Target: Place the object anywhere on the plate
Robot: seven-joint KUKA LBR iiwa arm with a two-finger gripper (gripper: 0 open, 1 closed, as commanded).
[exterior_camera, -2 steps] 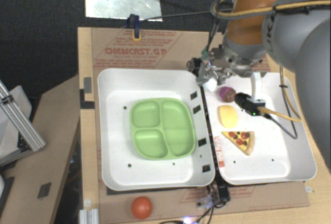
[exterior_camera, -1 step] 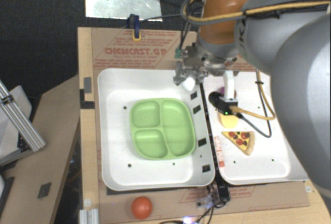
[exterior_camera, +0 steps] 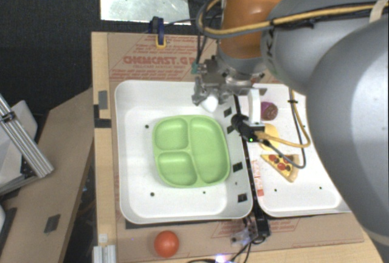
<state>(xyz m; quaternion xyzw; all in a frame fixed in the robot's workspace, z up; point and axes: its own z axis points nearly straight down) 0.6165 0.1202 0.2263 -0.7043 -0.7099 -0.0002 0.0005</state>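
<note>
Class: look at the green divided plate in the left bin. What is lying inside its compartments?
The green plate shows three bare compartments with nothing lying in them. The end effector hangs above its far edge, covering a little of the left bin behind it.

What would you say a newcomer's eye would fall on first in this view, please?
The big grey arm with its orange band fills the upper right, its gripper hanging over the left bin's far edge. Below it lies a green divided plate in the left bin, and a pizza slice lies in the right bin.

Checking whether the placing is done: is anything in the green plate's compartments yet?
Empty. All three compartments of the green plate show bare green; the pizza slice lies in the right bin.
</note>
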